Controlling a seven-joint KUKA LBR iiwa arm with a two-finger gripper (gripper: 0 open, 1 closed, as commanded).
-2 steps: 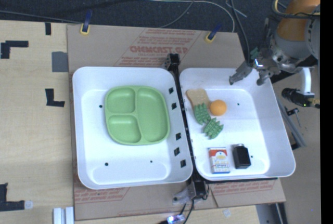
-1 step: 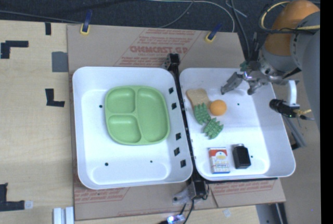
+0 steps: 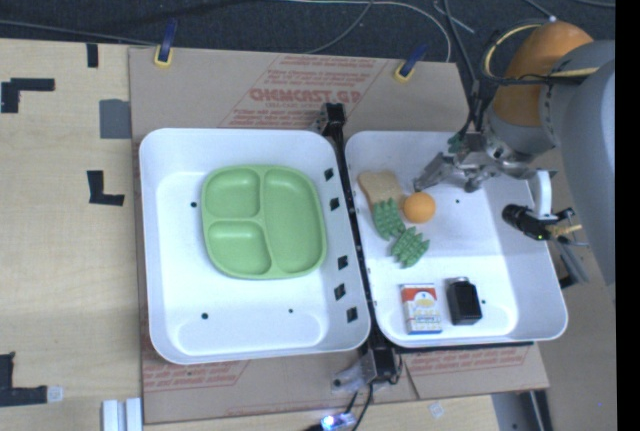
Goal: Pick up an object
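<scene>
In the right bin [image 3: 520,314] lie an orange ball [image 3: 419,208], a tan bread-like piece [image 3: 378,186], two green leafy toys [image 3: 400,233], a small red-and-white box [image 3: 422,308] and a black block [image 3: 463,301]. My gripper [image 3: 436,177] hangs over the bin's upper part, its fingertips just above and right of the orange ball. Nothing shows between the fingers.
The left bin [image 3: 170,219] holds a green divided plate [image 3: 263,222]. A black clip strip [image 3: 345,219] joins the two bins down the middle. Cables run across the dark surface behind the bench. The grey arm with its orange band [image 3: 535,69] fills the upper right.
</scene>
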